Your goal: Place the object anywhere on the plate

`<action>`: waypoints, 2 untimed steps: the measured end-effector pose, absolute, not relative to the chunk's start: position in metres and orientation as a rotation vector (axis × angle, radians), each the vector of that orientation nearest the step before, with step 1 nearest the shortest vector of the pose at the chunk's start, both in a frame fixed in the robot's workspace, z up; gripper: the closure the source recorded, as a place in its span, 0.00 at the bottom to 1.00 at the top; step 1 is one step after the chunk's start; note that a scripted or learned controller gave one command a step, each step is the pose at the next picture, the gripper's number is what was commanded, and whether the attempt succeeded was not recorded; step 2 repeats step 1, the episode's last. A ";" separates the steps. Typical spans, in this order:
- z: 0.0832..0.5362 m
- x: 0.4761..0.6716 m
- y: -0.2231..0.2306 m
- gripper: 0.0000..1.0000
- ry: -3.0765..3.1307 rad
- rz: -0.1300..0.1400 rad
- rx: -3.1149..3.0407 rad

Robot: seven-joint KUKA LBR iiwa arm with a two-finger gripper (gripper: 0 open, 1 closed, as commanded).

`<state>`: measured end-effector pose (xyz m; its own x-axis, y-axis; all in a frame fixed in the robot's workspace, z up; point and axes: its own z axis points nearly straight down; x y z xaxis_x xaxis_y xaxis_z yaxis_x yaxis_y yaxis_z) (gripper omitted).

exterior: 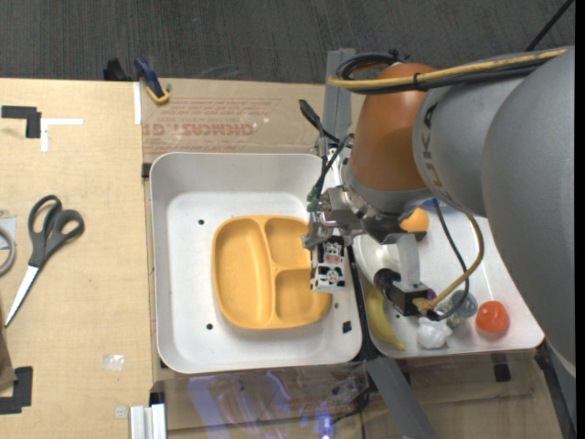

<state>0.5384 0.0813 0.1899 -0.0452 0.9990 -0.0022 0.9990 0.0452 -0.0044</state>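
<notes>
Just below the fingers point(326, 245), whose state I cannot tell, a small black-and-white object point(327, 268) overlaps the yellow plate's point(247, 273) right edge.

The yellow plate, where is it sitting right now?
In the camera view, the yellow plate lies in the left white bin, toward its right side, with the gripper over the plate's right edge.

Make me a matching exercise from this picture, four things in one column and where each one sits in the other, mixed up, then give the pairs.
Things:
1. yellow plate
2. scissors
3. red ball
4. banana

Places:
A. on the wooden bench, left of the bins
B. right bin, near its left wall
C. in the left bin
D. right bin, toward its right corner

Pairs: 1-C, 2-A, 3-D, 4-B
</notes>
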 end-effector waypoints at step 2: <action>0.190 0.539 0.081 0.00 -2.270 0.007 -2.170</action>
